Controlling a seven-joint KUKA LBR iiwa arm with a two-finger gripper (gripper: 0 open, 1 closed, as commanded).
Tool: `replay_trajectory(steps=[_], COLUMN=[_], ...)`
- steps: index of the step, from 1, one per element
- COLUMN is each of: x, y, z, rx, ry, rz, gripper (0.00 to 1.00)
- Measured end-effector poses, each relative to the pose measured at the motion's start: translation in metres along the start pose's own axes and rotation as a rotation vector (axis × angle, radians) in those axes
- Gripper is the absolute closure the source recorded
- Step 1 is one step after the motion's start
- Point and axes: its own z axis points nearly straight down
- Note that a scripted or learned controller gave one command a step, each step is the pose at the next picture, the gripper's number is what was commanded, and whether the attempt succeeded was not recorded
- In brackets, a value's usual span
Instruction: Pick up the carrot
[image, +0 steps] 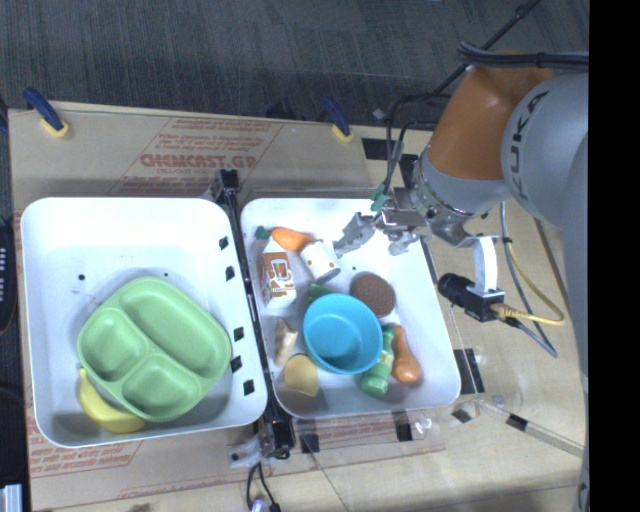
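We find the small orange plastic carrot (403, 357) in the right-hand white bin (440, 325), lying against the bin's right wall, near the front. It runs lengthwise, fat end toward the near edge, tapered end pointing far. The round blue plastic bowl (342, 333) sits just to its left, and a small green toy piece (375, 380) touches or nearly touches it at the near-left side. A brown round disc (372, 292) lies just beyond its far end.

The tool (372, 232) hangs over the far part of the same bin, well apart from the carrot. We see its two metal fingers spread apart, with nothing between them. A second orange item (290, 238) with a green tip lies near the far-left corner of this bin; we judge it a different toy vegetable, though it could be confused with the target.

We judge the carrot to be light, stiff and hollow moulded plastic, with a smooth, somewhat slippery skin. It should not crush or break under a firm squeeze. The taper is the hazard: closing on the thin end may squirt it out. We would take it across the thick middle, fingers set crosswise to its length. The wall on the right and the bowl on the left leave little room for the fingers, so one finger must slip into each narrow gap.
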Motion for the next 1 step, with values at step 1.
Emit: replay_trajectory(steps=[1], x=[-0.0847], y=[-0.0311], z=[0.0208], rx=[0.000], ry=[-0.003], rz=[-0.377], gripper=[0.00])
